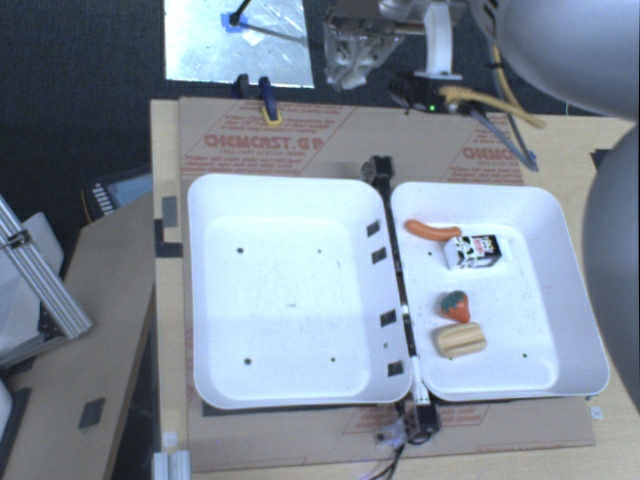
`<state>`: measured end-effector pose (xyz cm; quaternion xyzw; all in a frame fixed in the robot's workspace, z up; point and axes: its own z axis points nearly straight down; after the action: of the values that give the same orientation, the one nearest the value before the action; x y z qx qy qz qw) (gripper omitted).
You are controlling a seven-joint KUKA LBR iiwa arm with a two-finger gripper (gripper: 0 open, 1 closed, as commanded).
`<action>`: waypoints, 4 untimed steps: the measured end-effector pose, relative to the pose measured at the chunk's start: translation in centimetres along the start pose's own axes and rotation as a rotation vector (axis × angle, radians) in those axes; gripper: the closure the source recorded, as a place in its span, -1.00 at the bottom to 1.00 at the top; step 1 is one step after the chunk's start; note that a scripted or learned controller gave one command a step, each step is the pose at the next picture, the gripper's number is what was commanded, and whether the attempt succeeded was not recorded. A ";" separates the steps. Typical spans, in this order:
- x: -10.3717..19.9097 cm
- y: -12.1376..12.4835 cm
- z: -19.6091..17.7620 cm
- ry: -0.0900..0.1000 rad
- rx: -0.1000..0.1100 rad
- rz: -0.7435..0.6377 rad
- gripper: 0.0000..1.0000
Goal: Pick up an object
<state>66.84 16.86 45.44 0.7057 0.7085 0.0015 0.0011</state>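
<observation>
tan bread roll (460,340) lies in right bin (560,268); raised gripper (349,63), fingers slightly apart, holds nothing.

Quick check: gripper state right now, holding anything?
Gripper: raised above the bench behind the bins, nothing between its fingers; open or shut cannot be told.

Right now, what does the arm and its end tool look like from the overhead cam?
The large rounded arm link is smooth light grey, with dark lettering partly visible on its shell. The gripper is a silvery metal assembly, with a white bracket piece beside it. Yellow cables trail beneath the wrist.
</observation>
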 end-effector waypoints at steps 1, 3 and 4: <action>6.8 0.0 -8.4 0.002 -0.004 -0.003 1.00; 6.5 0.0 6.1 0.000 0.001 0.000 1.00; 6.6 0.0 9.7 0.000 0.002 0.002 1.00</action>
<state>66.86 23.43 35.71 0.7065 0.7077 0.0008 0.0006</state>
